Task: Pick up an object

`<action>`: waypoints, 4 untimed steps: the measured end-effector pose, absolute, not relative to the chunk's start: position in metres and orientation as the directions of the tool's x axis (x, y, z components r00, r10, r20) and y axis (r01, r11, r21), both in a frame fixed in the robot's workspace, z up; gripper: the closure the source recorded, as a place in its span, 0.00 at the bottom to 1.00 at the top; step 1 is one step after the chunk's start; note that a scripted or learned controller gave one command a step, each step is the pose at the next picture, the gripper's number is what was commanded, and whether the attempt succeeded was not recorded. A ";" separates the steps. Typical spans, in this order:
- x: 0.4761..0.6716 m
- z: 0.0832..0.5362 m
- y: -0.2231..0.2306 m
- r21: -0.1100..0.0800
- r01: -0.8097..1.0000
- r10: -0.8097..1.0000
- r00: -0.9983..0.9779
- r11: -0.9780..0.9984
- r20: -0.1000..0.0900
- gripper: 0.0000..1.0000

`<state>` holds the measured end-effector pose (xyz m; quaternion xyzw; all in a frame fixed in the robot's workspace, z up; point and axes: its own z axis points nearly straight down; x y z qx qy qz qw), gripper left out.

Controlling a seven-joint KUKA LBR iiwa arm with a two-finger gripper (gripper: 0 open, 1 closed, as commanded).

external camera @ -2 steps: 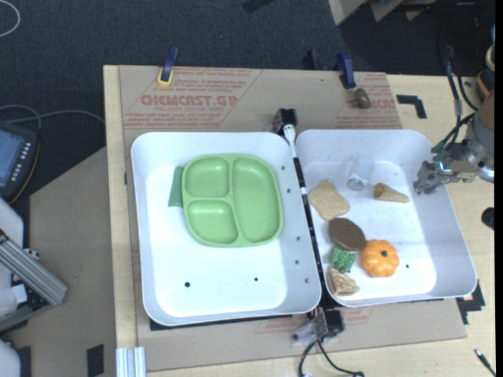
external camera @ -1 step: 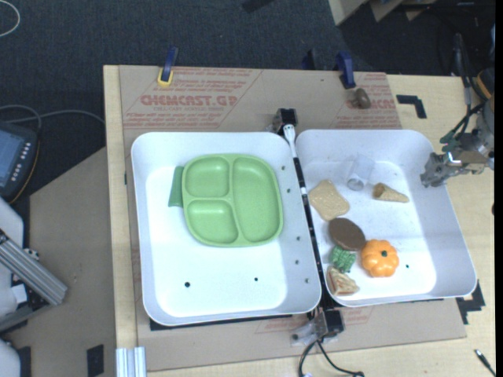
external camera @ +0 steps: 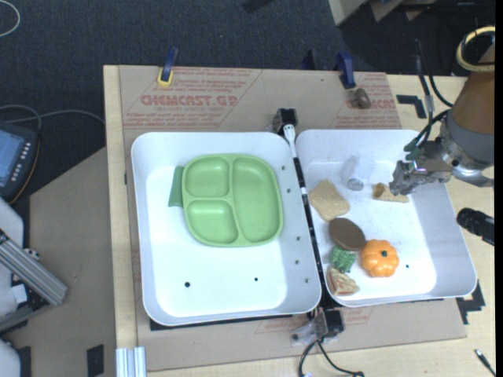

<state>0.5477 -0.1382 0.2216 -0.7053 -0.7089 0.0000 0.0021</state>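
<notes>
My gripper point(external camera: 402, 182) hangs low over the back right part of the right bin point(external camera: 440, 234), directly above a small tan piece point(external camera: 388, 194) that lies at its fingertips. In the same bin lie a tan bread slice point(external camera: 328, 199), a brown oval patty point(external camera: 346, 233), an orange pumpkin point(external camera: 380, 258), a small green item point(external camera: 341, 258), a beige wedge point(external camera: 342, 282) and a pale translucent object point(external camera: 353, 173). Nothing is seen lifted by the gripper.
The left bin point(external camera: 157, 234) bears a green divided plate point(external camera: 233, 199). A black divider with clips runs between the bins point(external camera: 299, 187). The arm's grey body and orange band point(external camera: 475, 108) stand at the right edge. Clamps point(external camera: 167, 69) hold the board at the back.
</notes>
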 end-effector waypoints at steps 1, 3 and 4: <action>0.543 0.214 -0.086 -0.003 1.000 1.000 -0.005 0.005 0.003 1.00; 0.523 0.235 -0.035 0.003 1.000 1.000 -0.001 0.001 0.000 1.00; 0.526 0.230 -0.029 0.000 1.000 1.000 -0.001 0.001 0.000 1.00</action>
